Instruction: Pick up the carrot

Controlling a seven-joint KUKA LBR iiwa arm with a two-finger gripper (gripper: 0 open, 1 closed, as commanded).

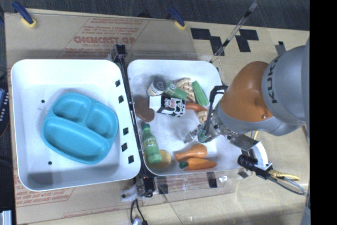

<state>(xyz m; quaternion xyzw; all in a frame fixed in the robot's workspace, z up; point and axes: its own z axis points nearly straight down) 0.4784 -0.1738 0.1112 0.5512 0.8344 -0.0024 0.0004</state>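
A carrot (199, 164) with a green stub at its left end lies flat near the front wall of the right bin (138, 74). A second orange, carrot-like piece (191, 153) lies just behind it, touching it. My gripper (197, 135) hangs low over the bin floor, just behind these two pieces and right of the bin's middle. Nothing shows in its grasp. The grey wrist with its orange band (245, 100) covers the bin's right side.
The right bin also holds a green bottle (151, 146), a can (158, 85), a black-and-white carton (172, 105), a green vegetable (199, 92), a brown disc (143, 110) and another orange piece (192, 107). A blue divided plate (79, 126) lies in the left bin (21, 76).
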